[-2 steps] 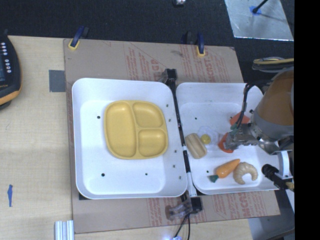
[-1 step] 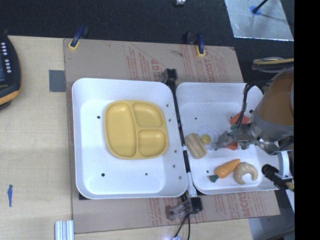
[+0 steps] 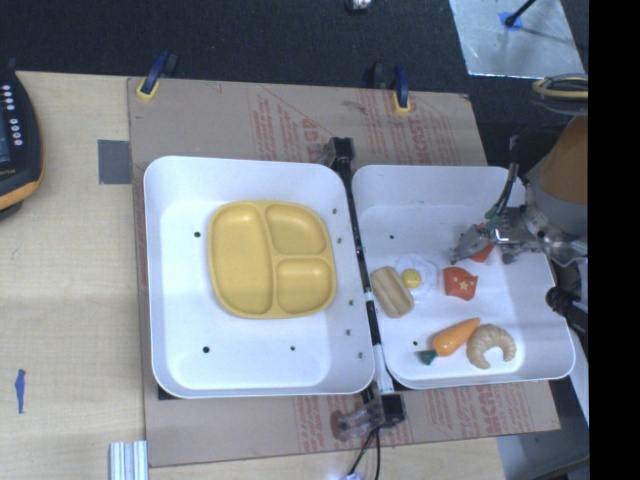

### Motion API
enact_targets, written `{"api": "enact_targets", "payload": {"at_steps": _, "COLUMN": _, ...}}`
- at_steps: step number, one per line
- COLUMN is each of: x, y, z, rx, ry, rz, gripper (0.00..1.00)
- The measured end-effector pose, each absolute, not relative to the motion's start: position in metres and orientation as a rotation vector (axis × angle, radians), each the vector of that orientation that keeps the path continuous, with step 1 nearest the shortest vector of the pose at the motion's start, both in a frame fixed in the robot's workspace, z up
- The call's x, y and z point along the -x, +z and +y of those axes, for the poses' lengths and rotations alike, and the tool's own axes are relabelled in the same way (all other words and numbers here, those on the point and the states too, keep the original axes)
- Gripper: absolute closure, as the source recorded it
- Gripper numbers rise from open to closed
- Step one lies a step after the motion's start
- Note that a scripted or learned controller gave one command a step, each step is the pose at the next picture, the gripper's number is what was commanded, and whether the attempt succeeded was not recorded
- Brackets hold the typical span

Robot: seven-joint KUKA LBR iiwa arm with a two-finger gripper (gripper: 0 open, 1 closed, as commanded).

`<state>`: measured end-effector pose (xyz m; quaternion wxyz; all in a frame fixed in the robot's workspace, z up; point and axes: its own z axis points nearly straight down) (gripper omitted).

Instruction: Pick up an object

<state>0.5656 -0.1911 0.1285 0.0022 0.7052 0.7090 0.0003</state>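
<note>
My gripper [image 3: 476,242] reaches in from the right over the upper right part of the right bin [image 3: 420,190]. A small red-orange piece [image 3: 483,255] shows right beneath its tip; whether it is held is unclear. Just below-left of the gripper lies a red strawberry-like toy [image 3: 460,283]. Left of that lie a fried egg toy [image 3: 411,277] and a tan hot dog bun [image 3: 390,292] near the bin's left wall. An orange carrot [image 3: 455,338] and a beige croissant [image 3: 491,344] rest near the front edge.
The left bin [image 3: 170,268] holds a yellow divided plate [image 3: 270,258]. A clamp and hinge bar [image 3: 355,258] run between the bins. A black and orange pendant [image 3: 15,148] sits at the far left of the bench.
</note>
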Motion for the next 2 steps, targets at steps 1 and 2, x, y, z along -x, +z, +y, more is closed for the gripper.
{"api": "enact_targets", "payload": {"at_steps": 1, "x": -0.586, "y": 0.090, "z": -0.213, "rx": -2.215, "ry": -0.003, "rz": 2.228, "gripper": 0.00}}
{"api": "enact_targets", "payload": {"at_steps": 2, "x": -0.619, "y": 0.093, "z": -0.212, "rx": -2.214, "ry": 0.001, "rz": 2.226, "gripper": 0.00}}
